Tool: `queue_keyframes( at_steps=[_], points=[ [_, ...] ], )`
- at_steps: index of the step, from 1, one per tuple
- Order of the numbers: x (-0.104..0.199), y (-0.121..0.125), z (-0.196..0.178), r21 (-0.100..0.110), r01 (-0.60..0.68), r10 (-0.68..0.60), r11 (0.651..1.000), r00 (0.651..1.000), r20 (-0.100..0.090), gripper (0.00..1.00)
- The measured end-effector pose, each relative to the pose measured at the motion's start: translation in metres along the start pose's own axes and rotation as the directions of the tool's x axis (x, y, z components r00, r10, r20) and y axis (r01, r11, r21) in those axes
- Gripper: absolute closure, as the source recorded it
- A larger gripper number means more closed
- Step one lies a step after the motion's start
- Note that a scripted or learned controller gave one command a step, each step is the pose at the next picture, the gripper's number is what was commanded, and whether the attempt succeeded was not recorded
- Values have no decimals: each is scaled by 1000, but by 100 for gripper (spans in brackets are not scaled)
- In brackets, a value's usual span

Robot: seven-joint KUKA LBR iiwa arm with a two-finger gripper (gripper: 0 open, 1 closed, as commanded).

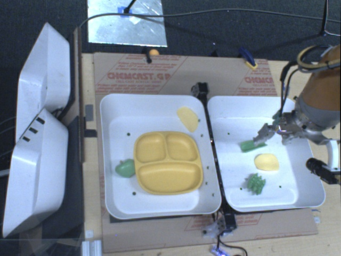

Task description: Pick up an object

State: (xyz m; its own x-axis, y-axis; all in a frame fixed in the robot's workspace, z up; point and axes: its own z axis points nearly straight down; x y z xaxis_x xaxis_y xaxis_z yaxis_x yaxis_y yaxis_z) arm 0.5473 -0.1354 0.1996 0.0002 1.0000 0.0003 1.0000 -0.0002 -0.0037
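In the right bin [303, 196], a small green piece [247, 146] lies left of centre. A pale yellow oval piece [266, 162] sits just below and to its right, with a green leafy piece [255, 183] nearer the front. My gripper [262, 135] reaches in from the right and hangs low, its tip right at the upper right end of the small green piece. Whether it touches that piece is unclear.
The left bin [114, 143] holds a yellow divided plate [168, 162], a green object [125, 168] at the plate's left and a pale yellow piece [187, 118] near the back right corner. A black divider [209, 137] runs between the bins.
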Motion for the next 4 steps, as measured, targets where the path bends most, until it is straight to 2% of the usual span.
queue_keyframes(
  at_steps=[1, 2, 3, 4],
  points=[
    [0, 1, -2, -5, 1, -1, 1000, 1000, 0, 0],
    [0, -8, 56, 0, 0, 0, 1000, 1000, 0, 0],
    [0, -8, 97, -1, 0, 0, 1000, 1000, 0, 0],
    [0, -6, 113, -10, 0, 0, 1000, 1000, 2, 0]
  ],
)
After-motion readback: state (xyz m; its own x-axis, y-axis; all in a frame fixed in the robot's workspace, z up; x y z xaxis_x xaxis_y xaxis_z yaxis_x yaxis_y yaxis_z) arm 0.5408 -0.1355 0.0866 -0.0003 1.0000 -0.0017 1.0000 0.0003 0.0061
